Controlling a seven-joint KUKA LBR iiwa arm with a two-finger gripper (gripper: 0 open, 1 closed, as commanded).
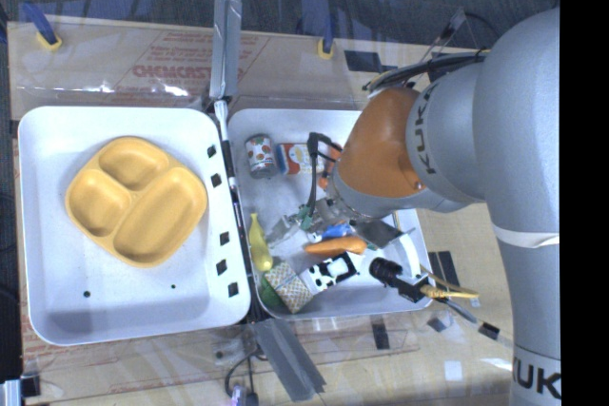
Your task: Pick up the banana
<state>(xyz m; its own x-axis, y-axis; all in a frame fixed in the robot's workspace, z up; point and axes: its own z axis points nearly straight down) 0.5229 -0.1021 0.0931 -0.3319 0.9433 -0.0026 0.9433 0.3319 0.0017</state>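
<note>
Your banana (258, 242) lies along the left wall of the right bin (285, 121), left of and slightly below the fingers (306, 217), apart from them. Patterned block (288, 285) just below the banana. Orange carrot-like piece (335, 245) and black-and-white item (331, 271) sit right of it, under the wrist. Can (260, 155) above. Yellow divided tray (136, 199) in the left bin (48, 299). Whether the fingers are parted or closed, you cannot tell

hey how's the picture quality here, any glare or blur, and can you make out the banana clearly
Camera view: even lighting, soft shadows in the bins, faint reflections on the clear sheet behind. Slightly soft throughout. The banana is small but readable against the right bin left wall; the arm covers much of that bin.
</note>
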